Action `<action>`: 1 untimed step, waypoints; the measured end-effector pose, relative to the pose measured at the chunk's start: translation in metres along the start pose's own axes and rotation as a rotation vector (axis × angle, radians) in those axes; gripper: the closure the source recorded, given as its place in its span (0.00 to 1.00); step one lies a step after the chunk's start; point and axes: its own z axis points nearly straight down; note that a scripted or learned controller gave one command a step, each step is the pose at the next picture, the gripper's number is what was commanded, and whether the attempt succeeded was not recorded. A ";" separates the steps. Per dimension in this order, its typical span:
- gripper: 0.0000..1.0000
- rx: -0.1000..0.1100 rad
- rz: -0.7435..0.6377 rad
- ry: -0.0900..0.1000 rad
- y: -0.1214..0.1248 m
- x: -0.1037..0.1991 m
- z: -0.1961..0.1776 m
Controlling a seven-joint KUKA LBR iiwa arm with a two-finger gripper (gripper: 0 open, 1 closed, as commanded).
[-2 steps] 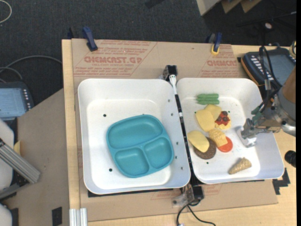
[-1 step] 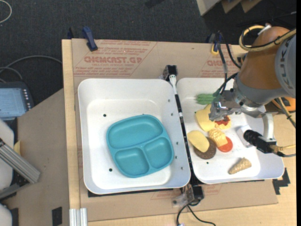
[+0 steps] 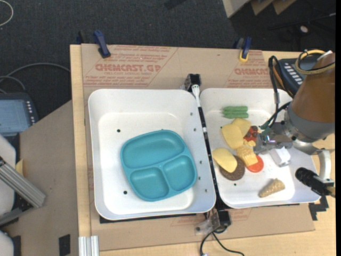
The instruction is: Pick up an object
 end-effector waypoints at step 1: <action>1.00 -0.001 -0.010 0.003 -0.016 0.105 -0.013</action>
